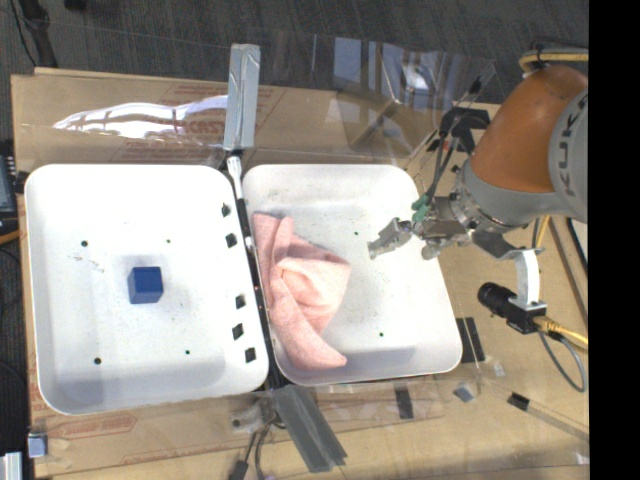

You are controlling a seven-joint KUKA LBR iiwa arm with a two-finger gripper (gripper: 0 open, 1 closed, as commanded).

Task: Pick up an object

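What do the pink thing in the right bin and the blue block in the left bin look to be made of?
The pink cloth looks like soft fabric, probably terry or fleece: it lies crumpled in folds with a matte, slightly fuzzy surface. The blue block looks rigid, with flat faces and straight edges and a matte, even colour; whether it is plastic, painted wood or foam can't be told from this view.

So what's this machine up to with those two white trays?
A grey and orange robot arm reaches in from the right, trying to pick something up. Its hand hangs over the right tray, beside a crumpled pink cloth, with nothing in it. A small blue cube sits alone in the left tray.
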